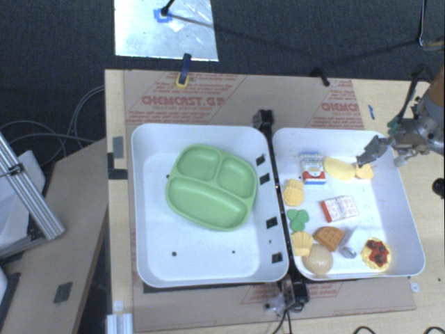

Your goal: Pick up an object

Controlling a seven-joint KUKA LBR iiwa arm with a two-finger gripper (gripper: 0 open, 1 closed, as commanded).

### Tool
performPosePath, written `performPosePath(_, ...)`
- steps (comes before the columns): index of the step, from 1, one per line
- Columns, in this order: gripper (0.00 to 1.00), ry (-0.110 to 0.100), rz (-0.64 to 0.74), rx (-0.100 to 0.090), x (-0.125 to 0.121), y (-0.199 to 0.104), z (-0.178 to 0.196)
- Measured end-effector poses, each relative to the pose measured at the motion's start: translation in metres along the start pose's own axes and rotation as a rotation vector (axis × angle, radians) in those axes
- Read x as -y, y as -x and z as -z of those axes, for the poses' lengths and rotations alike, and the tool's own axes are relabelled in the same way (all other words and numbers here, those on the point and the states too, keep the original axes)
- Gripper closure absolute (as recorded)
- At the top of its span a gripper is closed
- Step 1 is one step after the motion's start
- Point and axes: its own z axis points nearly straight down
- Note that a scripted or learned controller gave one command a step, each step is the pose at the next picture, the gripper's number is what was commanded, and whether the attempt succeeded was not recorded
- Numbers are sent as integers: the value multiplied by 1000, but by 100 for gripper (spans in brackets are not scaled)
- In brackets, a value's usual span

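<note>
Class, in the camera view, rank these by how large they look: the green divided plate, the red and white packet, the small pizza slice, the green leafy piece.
1. green divided plate, by far the largest
2. red and white packet
3. small pizza slice
4. green leafy piece

The packet and pizza slice look close in size, so that order is unsure.

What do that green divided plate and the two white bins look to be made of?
The green divided plate looks like moulded plastic with a matte finish: one even colour, soft rounded ridges between its compartments. The left white bin and the right white bin seem to be thin formed plastic, smooth and slightly glossy, with rounded corners and rolled rims. Painted metal cannot be ruled out.
</note>
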Motion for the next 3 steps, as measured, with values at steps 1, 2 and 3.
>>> performPosePath(1,0,12,3,3,-2,-1,7)
performPosePath(2,0,9,1,1,5,1,-50)
performPosePath(3,0,8,1,1,8,6,-93)
